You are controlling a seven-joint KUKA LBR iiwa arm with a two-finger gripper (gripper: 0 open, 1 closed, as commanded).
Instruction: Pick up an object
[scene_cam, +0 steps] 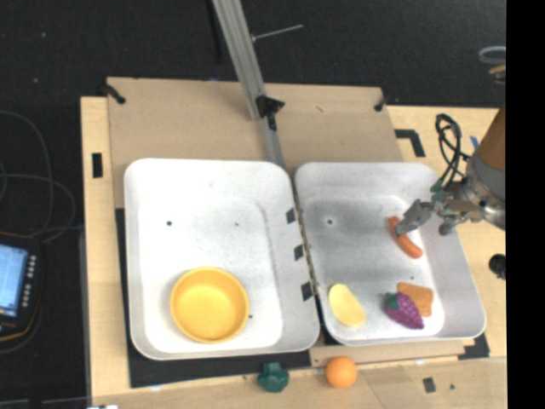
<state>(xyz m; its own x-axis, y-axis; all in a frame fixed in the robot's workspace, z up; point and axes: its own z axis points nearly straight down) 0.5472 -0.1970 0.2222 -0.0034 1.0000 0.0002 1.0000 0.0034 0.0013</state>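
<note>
Grey two-finger claw [426, 218] at right of frame, low in right white bin [358, 186], fingers spread wide beside small orange carrot-shaped toy [408, 242]; nothing gripped yet, lift still to come

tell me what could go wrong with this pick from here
The gripper sits right at the top end of the carrot, so the jaws may catch only its tip and let it slip. The carrot also lies near the right bin's far wall, where a push could wedge it rather than lift it.
</note>
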